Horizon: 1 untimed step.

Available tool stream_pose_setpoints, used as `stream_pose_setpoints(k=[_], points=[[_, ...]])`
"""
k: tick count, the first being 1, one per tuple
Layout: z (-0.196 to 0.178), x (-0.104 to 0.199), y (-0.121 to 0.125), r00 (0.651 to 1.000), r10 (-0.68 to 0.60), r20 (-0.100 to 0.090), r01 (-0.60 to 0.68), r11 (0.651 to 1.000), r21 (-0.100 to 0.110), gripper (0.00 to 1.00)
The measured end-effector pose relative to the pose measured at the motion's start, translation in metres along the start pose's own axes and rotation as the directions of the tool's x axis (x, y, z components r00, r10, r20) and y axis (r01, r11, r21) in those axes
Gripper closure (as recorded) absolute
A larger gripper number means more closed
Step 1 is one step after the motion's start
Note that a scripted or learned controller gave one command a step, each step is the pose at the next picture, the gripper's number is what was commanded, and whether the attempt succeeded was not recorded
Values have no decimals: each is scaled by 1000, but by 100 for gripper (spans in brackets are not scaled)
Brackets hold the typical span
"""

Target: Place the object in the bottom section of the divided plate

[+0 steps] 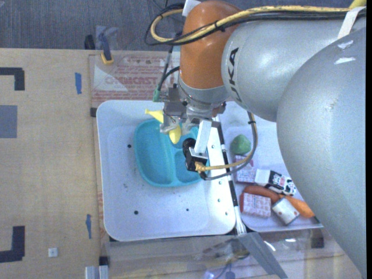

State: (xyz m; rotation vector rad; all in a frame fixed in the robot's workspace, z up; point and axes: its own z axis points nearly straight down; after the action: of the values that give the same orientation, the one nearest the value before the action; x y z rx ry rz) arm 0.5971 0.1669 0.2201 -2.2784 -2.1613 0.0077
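While the grey arm [302, 92] fills the upper right of the camera view, its orange band [206, 36] sits above the near bin, and its wrist hangs over the blue divided plate [154, 156]. That plate lies in the left bin [157, 214], a shallow white tray resting on a tan bench [46, 156]. The right bin [261, 222] is largely covered by the arm; along its visible lower part lie a green rounded item [241, 144], a reddish sausage-shaped piece [258, 192], a pink block [256, 205], an orange carrot-like piece [299, 205] and a small printed card [282, 182]. The gripper [174, 129] points down at the plate's upper edge, with a yellow banana-like object [165, 125] at its tip. The object's long axis runs roughly from upper left to lower right, one pointed end reaching left past the plate's rim, the other end tucked beneath the fingers. It sits over the plate's top portion, not the bottom section. Whether the claw is clamped on it, or merely above it, cannot be told from this angle. A black and gold fitting [195, 156] hangs off the wrist over the plate's right side.
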Motion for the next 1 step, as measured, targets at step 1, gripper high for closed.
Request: stream_pose_setpoints(k=[1], points=[[-27, 46, -13, 998, -67, 0, 67, 998, 0, 100]])
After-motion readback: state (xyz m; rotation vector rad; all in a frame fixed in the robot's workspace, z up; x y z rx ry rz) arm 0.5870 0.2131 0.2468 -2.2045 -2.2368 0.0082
